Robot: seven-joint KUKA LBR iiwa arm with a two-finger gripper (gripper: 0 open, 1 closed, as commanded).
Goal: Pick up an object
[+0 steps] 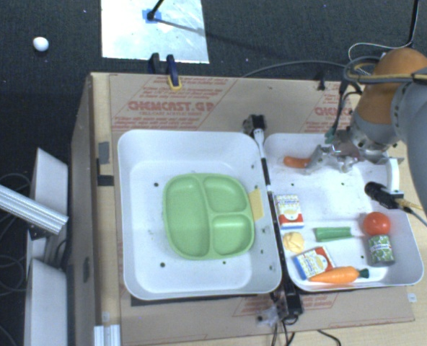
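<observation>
Carrot (337, 274) lengthwise, green end rightward

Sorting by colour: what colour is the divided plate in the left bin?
Light green divided plate, shown in the camera view.

Two white bins (199, 144) sit on the brown bench (192, 96), which has red letters on it, and the left bin holds a light green tray (206, 215). In the right bin (414, 262) there is a small orange piece (296, 162) near the far edge, a red and white box (289, 209), a yellow lump (293, 241), a green stick (333, 232), a red tomato (376, 223) and a dark green speckled jar (381, 250). At the near edge lie an orange carrot with a green tip (337, 274) and a blue, white and orange box (312, 261), and the arm (415, 107) is grey with an orange band (388, 85).
</observation>
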